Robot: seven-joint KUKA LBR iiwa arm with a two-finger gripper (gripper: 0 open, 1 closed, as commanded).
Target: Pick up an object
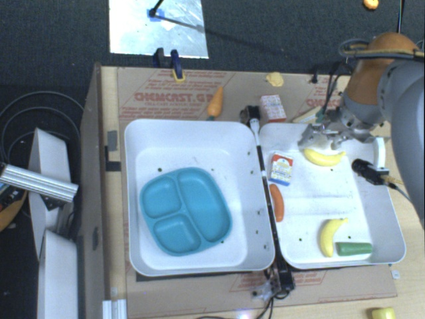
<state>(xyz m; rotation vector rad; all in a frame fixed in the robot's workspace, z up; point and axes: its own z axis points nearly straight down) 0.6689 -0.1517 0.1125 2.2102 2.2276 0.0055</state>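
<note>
Pincer (323,137) hovers over banana (323,156), small carton (281,169) nearby.

arm (398,92): grey, comes in from the right edge, bent downward | orange band (372,72): above the wrist, toward the upper right | tool (323,135): low, angled left and down, metal parts blurred

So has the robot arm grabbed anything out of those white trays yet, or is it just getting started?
Nothing looks picked up yet. The gripper is low at the far edge of the right bin, right by a banana that lies on the bin floor. Grasping and lifting are left. I can't tell how its fingers stand.
</note>
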